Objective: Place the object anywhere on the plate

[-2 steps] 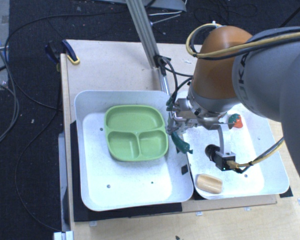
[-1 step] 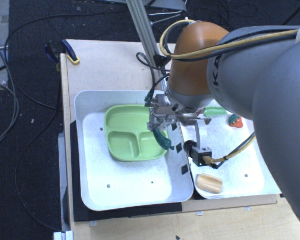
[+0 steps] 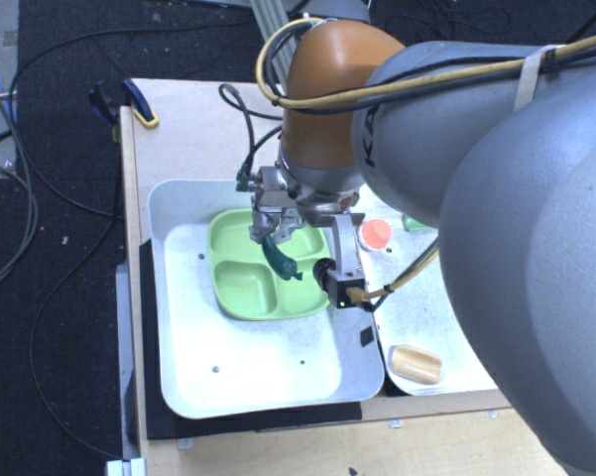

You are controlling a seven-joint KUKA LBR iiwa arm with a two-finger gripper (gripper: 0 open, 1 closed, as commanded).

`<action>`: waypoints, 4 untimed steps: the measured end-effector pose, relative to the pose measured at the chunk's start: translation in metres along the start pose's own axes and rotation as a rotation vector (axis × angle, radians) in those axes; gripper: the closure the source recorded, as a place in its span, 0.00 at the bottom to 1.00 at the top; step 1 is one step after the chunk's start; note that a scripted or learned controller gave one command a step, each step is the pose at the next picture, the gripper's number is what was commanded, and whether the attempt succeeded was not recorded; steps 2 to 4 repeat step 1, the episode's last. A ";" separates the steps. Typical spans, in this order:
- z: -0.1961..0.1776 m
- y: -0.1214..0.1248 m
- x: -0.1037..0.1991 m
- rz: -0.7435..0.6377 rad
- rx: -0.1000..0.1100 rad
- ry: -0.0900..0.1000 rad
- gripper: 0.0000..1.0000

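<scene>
While the grey arm sprawls across most of the right bin, its orange band and wrist hang over the left bin. The gripper sits low above the far part of the green divided plate. Its fingers are closed on the upper end of a slim dark teal object, which slants down from them toward the ridge between the plate's compartments. Whether the object's lower tip touches the plate cannot be told.

The plate lies in the far right part of the left bin, its right edge partly hidden by a black fitting on the wrist, from which a yellow cable runs off to the right.

In the right bin, an orange-red disc lies just beside the wrist, with a scrap of pale green beyond it, mostly covered by the arm. A tan, bread-like piece rests at the bin's near edge, well apart from the plate. A blue-and-yellow clamp grips the bench at its far left corner.
</scene>
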State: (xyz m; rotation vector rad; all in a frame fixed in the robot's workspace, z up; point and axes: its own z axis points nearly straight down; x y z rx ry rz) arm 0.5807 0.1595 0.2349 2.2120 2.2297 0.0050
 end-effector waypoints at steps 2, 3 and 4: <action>0.000 -0.001 -0.004 0.005 0.003 -0.002 0.00; 0.000 -0.001 -0.004 0.005 0.003 -0.002 0.00; 0.000 -0.001 -0.004 0.005 0.003 -0.002 0.00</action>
